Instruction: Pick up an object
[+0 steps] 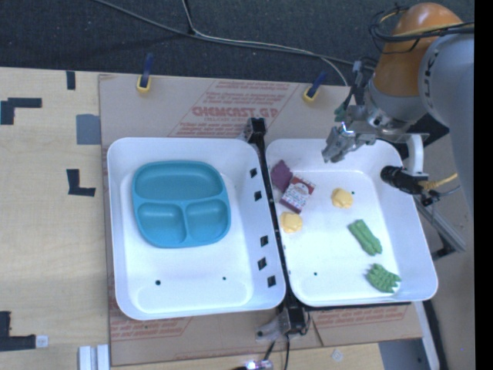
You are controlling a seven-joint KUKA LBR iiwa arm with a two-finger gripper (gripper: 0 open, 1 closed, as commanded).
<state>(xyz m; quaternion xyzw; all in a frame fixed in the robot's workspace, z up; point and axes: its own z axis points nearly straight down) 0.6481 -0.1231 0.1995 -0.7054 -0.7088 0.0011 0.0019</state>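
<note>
Overhead slanted view of a counter (46, 230) bearing two shallow white bins side by side on a brown cardboard sheet (223, 106) printed with red lettering; two yellow-and-blue clamps (144, 79) (313, 91) hold the sheet's far edge, and black cables (192, 21) run across the dark floor beyond. Left bin (123, 284): a blue divided plate (182, 203) with three compartments lies in its upper half, flat on the bin floor. Right bin (420, 284): six small objects lie apart from one another or in pairs; a dark purple piece (280, 174) sits near the inner wall, touching a small red-and-white packet (296, 195) just beside it; a yellow lump (291, 222) lies just below the packet; a second yellow piece (342, 198) lies near the bin's middle; a green elongated toy vegetable (365, 237) lies tilted below and to the right of it; a second green, ridged piece (383, 277) rests near the bin's near right corner. The grey arm with its orange band (412, 45) reaches in from the right; its claw (336, 149) hangs over the far edge of the right bin, above and well apart from every object; nothing is seen between its parts, and whether the claw is open or closed cannot be told from this angle.
</note>
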